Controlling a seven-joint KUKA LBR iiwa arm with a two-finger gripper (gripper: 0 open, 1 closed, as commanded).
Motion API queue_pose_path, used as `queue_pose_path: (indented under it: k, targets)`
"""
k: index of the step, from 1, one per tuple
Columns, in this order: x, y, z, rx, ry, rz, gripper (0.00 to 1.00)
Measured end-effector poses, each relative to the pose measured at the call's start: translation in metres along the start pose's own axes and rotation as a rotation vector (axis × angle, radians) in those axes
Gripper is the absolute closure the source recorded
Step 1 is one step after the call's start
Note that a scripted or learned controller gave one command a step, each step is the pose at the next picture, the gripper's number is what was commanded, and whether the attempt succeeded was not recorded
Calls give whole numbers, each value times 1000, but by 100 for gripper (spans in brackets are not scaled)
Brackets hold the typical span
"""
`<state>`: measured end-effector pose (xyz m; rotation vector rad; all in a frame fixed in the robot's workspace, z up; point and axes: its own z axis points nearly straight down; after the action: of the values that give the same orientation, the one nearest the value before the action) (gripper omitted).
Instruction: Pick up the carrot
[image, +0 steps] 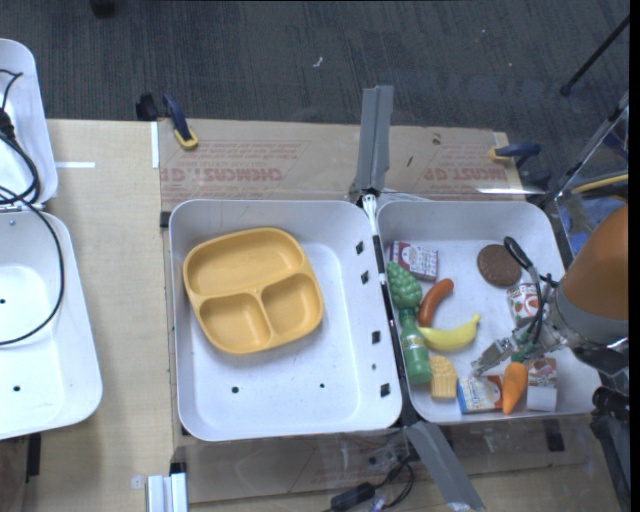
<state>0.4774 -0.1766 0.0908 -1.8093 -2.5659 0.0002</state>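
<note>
Orange carrot (513, 386) lies just at five o'clock of the claw (505, 350). Whether the claw is open or closed, I cannot tell.

Arm (600, 275): cut off by the right edge. Tool (505, 352): finger position too small to tell. Small packets (480, 395) beneath the carrot (513, 386): partly covered, labels unreadable. White tray (40, 330), far left: cut off by the left edge.

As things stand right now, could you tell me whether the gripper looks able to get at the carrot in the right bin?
Probably yes. The gripper sits right beside the carrot, whose upper side is uncovered. A small carton and a white block flank it closely, which may crowd the fingers.
</note>
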Motion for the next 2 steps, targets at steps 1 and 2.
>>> queue_pose_path:
  k: [1, 2]
  targets:
    - [-39, -12, 0, -2, 5, 33, 0]
    - [-10, -3, 0, 0, 0, 104, 0]
